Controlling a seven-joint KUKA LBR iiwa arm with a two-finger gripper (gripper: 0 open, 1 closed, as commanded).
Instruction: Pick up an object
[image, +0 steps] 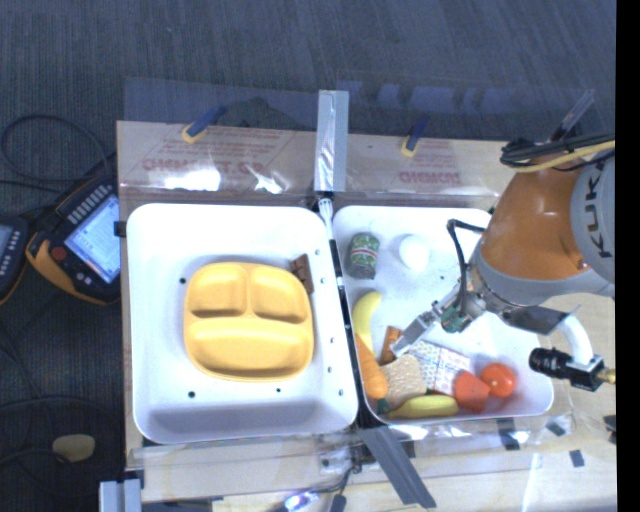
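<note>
Tool: I have the tool (408, 337) low in the right bin (520, 405), its two thin fingers (400, 345) pointing down-left; I see a narrow gap between the tips and nothing held in it.
Nearest target: a small orange-brown piece (392, 334) sits right at the fingertips, touching or just about; I can't tell from here exactly what it is.
Around the tool: yellow banana (366, 314) just to the tool's left, carrot (371, 375) below-left, a tan cracker-like slab (403, 379) directly below, a patterned packet (440, 364) below-right, second banana (428, 406) beyond that near the bin's front wall.
Further off: tomato (499, 379) and red pepper piece (470, 390) well to the tool's lower right; green can (363, 254) and white egg (413, 251) above it.
Handling: I judge these as light plastic play food, stiff, smooth-skinned and likely to squirt out of a pinch; rounded ones will roll.
Where to grip: I'd take the banana across its narrow middle, or the small piece across its short side.
Arm pose: arm (535, 235) comes in from the right, orange band over the bin's far corner, wrist angled down toward the pile.
Other bin: left bin (150, 300) holds a yellow divided tray (247, 320), well away from the tool.
Risk: crowded pile, so fingers may nudge neighbours first.
</note>
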